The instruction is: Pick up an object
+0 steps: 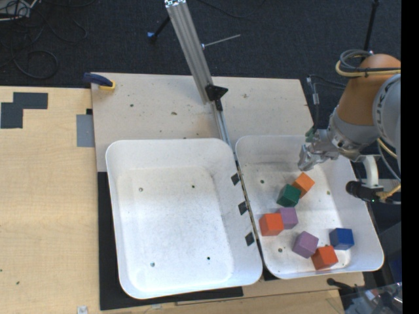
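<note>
The right bin point(268, 150) holds several small blocks. An orange block point(304, 183) lies nearest the arm, touching a dark green block point(289, 195). Lower down, a red-orange block point(271, 224) sits against a purple block point(289, 217). Near the front edge are another purple block point(305, 244), a blue block point(341, 238) and an orange-red block point(325, 258). My gripper point(308, 162) hangs over the right bin's back part, just above and behind the orange block. Nothing shows in its grasp.
The left bin point(131, 169) stands beside the right one, with black clips along the shared edge. A slanted aluminium rail point(193, 48) rises behind the bins. A blue and yellow clamp point(99, 80) sits at the bench's back left corner.
</note>
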Tool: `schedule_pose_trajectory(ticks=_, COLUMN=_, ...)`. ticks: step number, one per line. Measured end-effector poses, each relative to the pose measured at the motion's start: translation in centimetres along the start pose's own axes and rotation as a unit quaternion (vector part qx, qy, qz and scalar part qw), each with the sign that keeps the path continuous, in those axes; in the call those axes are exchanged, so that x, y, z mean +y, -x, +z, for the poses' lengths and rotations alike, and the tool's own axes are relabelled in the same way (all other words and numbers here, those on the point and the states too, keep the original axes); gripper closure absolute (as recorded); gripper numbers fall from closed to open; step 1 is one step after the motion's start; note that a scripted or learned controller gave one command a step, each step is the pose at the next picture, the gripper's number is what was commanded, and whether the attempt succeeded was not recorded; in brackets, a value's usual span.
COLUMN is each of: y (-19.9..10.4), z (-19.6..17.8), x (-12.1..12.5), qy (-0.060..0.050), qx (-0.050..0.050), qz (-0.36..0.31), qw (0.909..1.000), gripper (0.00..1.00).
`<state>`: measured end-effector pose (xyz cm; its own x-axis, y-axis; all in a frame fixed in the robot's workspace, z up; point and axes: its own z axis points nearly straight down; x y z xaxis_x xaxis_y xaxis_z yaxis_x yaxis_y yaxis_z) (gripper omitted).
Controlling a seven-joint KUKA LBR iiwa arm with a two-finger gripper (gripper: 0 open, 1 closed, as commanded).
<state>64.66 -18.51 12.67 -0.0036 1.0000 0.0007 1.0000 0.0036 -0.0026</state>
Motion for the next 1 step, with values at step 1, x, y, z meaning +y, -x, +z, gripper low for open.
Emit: schedule_pose_trajectory(ticks=1, y=-0.78, z=-5.87, x=0.36, qy=0.003, qx=-0.001, qz=0.001, qw=1.0, gripper=1.0)
